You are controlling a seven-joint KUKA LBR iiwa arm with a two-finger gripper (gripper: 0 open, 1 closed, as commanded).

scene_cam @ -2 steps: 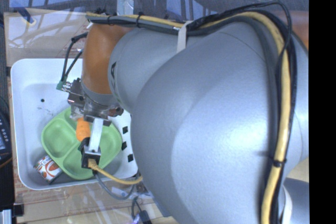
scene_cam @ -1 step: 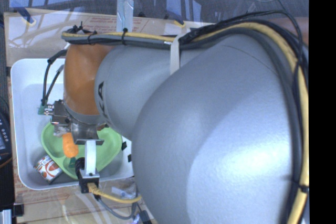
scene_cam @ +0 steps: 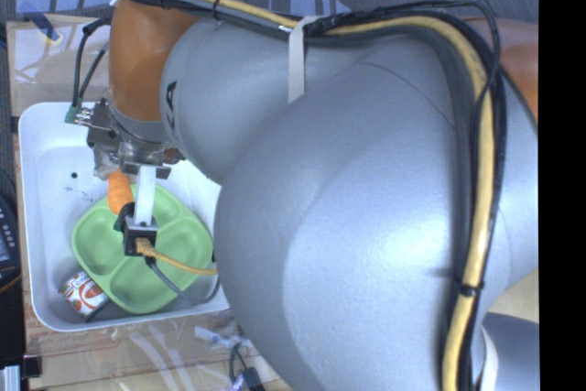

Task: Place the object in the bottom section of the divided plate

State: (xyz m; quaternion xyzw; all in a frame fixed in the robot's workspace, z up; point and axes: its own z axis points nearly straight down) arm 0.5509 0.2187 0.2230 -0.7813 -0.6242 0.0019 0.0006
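A green divided plate (scene_cam: pixel 146 261) lies in the left white bin (scene_cam: pixel 41 197), toward its front. My gripper (scene_cam: pixel 131 190) hangs over the plate's far edge, below the orange wrist band. A small orange object (scene_cam: pixel 118 192) sits right at the gripper, above the plate's upper rim; the view does not show whether it is held. A white strip and a black block (scene_cam: pixel 139 239) with a yellow cable reach down over the plate's middle.
A red and white crumpled can (scene_cam: pixel 84 295) lies at the bin's front left corner, touching the plate's edge. The grey arm (scene_cam: pixel 366 197) covers the whole right side of the view, including the right bin.
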